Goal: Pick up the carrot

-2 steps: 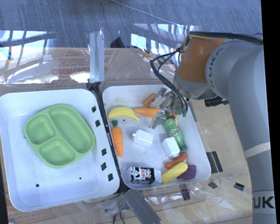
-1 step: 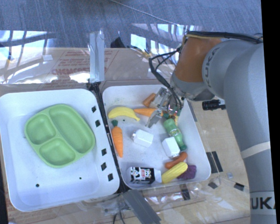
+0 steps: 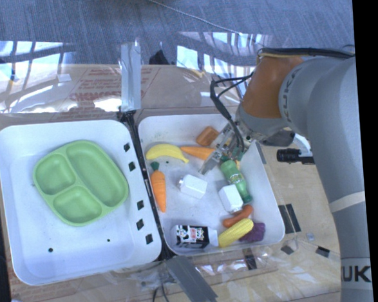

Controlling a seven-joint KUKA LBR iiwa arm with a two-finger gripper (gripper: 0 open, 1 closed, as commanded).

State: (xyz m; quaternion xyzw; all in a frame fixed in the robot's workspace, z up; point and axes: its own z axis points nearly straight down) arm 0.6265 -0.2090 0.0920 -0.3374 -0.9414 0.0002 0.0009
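A carrot (image 3: 159, 190), orange with a green top, lies upright along the left wall of the right bin (image 3: 269, 193). A second orange tapered piece (image 3: 195, 152) lies in the upper middle of that bin, beside a yellow banana (image 3: 164, 153). My gripper (image 3: 219, 156) hangs low over the bin's upper middle, right next to the tapered piece's right end and about a hand's width right of the carrot. Nothing is visibly held.
In the right bin are an orange block (image 3: 207, 136), a white box (image 3: 193, 186), a green bottle (image 3: 235, 179), a white cup (image 3: 231, 198), a milk carton (image 3: 191, 235), a yellow piece (image 3: 236, 232) and a purple piece (image 3: 256, 231). A green divided plate (image 3: 81, 182) sits in the left bin.
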